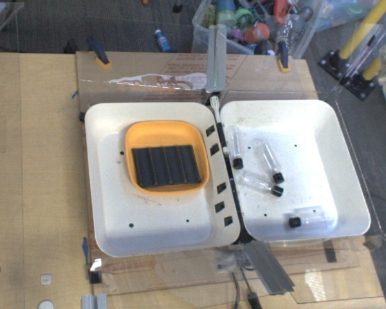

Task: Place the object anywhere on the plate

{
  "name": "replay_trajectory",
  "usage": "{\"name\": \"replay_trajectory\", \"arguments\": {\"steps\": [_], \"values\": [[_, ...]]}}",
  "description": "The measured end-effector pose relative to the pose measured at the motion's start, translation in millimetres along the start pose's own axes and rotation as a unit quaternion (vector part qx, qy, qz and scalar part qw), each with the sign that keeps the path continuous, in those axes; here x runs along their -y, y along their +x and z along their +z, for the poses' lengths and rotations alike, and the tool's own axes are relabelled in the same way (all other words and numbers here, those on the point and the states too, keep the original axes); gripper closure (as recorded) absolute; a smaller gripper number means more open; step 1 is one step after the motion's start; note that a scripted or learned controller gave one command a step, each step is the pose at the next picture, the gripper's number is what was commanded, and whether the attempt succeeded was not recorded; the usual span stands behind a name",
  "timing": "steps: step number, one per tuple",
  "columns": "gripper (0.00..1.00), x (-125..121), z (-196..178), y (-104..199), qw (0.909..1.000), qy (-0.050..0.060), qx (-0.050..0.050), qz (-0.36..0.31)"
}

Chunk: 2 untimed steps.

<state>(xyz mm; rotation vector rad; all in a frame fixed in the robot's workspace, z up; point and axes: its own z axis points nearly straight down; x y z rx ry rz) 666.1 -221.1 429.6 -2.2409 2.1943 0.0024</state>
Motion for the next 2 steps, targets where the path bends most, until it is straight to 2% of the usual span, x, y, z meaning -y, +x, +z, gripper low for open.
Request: {"name": "replay_trajectory", "arguments": {"steps": [1, 2], "values": [[1.0, 1.9, -6.0, -3.6, 0.992, 0.001, 0.0, -0.127], [1.0, 2.1, -5.8, -9.6, 0.962, 0.001, 0.0, -0.273]]}}
